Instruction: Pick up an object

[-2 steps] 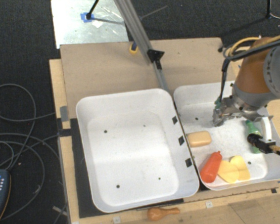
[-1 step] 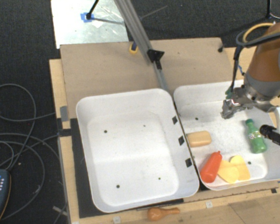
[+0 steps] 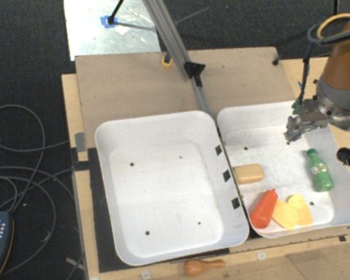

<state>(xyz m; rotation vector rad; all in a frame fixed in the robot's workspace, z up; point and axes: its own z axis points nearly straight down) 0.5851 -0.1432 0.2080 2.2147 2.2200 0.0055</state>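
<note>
1. Grey two-finger gripper (image 3: 294, 131) found over the upper part of the right-hand shallow white bin (image 3: 266, 115), below the orange-banded wrist; fingertips pointing down and to the camera's left, hanging above bare bin floor.
2. State of the jaws: cannot tell (too small and dark against the housing to judge the gap). Nothing seen between them.
3. Candidate objects, all in the right-hand bin: green plastic bottle with white label (image 3: 319, 169) lying on its side just below and right of the gripper; tan rectangular block (image 3: 249, 173) near the bin's left wall; red-orange tapered plastic piece (image 3: 264, 208) resting tilted against the lower left corner; two pale yellow rounded pieces (image 3: 292, 211) touching each other and just beside the red-orange one.
4. Left-hand shallow white bin (image 3: 161, 187) not involved. Brown pear-shaped object (image 3: 204, 265) lying on the bench outside both bins, not a sensible target.
5. Recommended for this step: choose the green bottle, being nearest and standing apart from its neighbours. Close across the narrow width of the body, not along its length; centre over the label, not the cap end.
6. Caution: round body likely to roll if one finger lands first. Descend square, touch both sides together.
7. Avoid the yellow and red-orange cluster (crowded, probably awkward to separate).
</note>
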